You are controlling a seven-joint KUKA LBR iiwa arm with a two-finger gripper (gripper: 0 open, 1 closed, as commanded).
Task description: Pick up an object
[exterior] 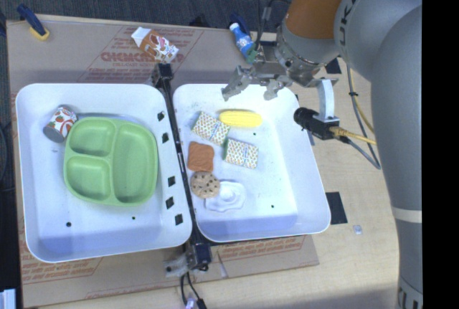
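My gripper (pixel 252 90) hangs over the back edge of the right bin (pixel 301 178), its two grey fingers spread apart with nothing between them. Just below it lies a yellow corn cob (pixel 240 118). Left of the corn is a patterned packet (pixel 210 127), and a second green patterned packet (pixel 241 153) lies nearer the middle. An orange-brown waffle piece (pixel 201 155), a chocolate-chip cookie (pixel 204 185) and a white fried egg (pixel 228 196) sit along the bin's left side.
The left bin (pixel 36 221) holds a green divided plate (pixel 111 160) and a small can (pixel 59 122) at its back left. A snack packet (pixel 154 44) and a blue clip (pixel 242 37) lie behind the bins. Cables run beside the right bin.
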